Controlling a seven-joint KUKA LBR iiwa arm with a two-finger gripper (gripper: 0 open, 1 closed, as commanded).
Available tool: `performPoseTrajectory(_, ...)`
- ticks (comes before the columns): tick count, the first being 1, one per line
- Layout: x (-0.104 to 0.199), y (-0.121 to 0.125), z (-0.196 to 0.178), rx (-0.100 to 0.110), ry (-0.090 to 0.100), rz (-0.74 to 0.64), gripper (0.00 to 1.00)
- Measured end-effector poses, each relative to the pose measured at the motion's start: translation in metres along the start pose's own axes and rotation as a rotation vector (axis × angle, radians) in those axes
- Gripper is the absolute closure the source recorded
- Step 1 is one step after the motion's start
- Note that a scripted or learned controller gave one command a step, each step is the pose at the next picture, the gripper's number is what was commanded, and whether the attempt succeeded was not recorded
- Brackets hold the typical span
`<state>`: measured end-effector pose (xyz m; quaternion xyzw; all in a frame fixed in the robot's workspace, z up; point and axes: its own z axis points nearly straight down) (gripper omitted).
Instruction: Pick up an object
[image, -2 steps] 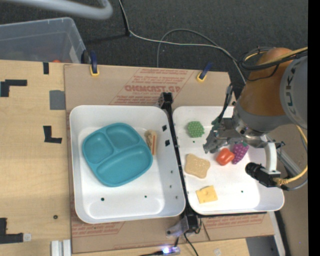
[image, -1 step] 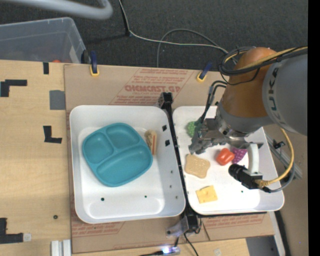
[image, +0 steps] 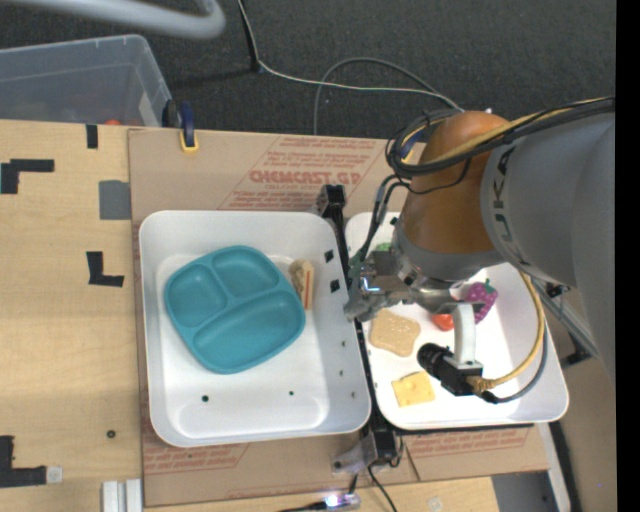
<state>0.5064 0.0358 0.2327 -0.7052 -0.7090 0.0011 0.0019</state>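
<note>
My gripper (image: 366, 297) hangs low over the left edge of the right bin (image: 540, 400), close to the wall between the two bins, under the arm's orange band. A slice of toast (image: 394, 333) lies just to its lower right. A yellow cheese wedge (image: 412, 389) sits nearer the front. A small red piece (image: 443, 321) and a purple bunch of grapes (image: 482, 297) lie partly hidden beneath the arm. In the left bin (image: 240, 415) a small sandwich-like piece (image: 303, 283) rests beside a teal divided plate (image: 233, 307).
The grey arm covers most of the right bin's back half. A black fitting with a yellow cable (image: 446, 368) hangs over the right bin's front. A clear plastic tub (image: 80, 80) stands at the back left, off the cardboard sheet.
</note>
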Motion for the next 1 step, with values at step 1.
performPoseTrajectory(1,0.0511,-0.0065,-0.0067,-0.002,0.000,-0.002,1.00)
